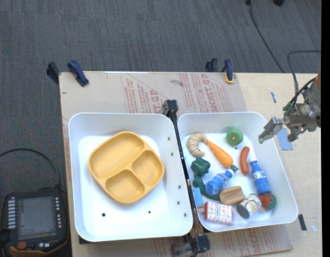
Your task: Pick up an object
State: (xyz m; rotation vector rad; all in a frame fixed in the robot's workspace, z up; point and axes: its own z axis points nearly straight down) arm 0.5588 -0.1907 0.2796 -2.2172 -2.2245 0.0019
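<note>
**Arm waits outside the right bin, nothing picked yet**

We look down at a slant on a bench [154, 87] carrying two white bins side by side. The left bin [79, 143] holds one thing: a yellow divided plate [126, 167], lying flat near its middle. The right bin [282, 181] holds all the small things, so we judge the pick must come from there.

Near that bin's far edge lies a green ball [234, 137]. Just inside it we see a carrot [220, 154], with a pale curled piece [196, 143] at its left end and a red sausage [244, 160] to its right. A dark green piece [200, 167] sits near the bin's left wall. Toward the near edge things crowd together — two blue bottles [218, 183], a brown block [231, 195], a small carton [217, 212] and a can [250, 204], many of them touching.

The gripper [285, 127] hangs at the bin's far right corner, over the rim and outside the pile. We cannot tell whether its claw is spread or pressed together — it is small and seen partly from the side. Nothing shows between its tips.

We judge the ball, sitting apart, an easier target than the crowded near edge.
</note>
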